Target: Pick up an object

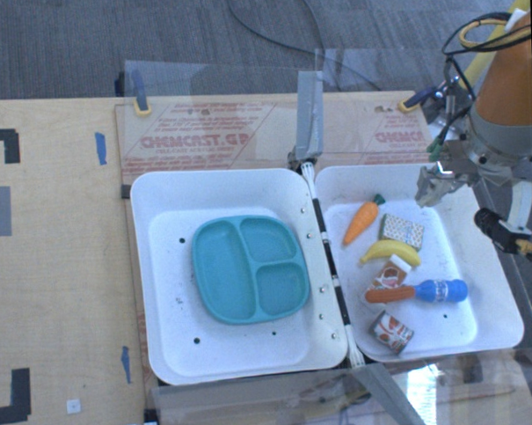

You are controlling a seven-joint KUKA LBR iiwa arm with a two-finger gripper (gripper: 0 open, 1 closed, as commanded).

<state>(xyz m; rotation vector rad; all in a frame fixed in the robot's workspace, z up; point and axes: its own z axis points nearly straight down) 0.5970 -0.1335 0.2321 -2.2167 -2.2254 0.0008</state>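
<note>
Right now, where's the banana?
The banana lies in the right bin, just below the carrot and patterned box, above the blue-ended bottle.

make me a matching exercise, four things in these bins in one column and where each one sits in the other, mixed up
Things:
1. teal divided plate
2. toy carrot
3. toy banana
4. gripper

Places:
A. above the right bin's far right corner
B. middle of the right bin, just below the patterned square packet
C. alone in the left bin
D. far left part of the right bin, near the divider

Pairs: 1-C, 2-D, 3-B, 4-A
</note>
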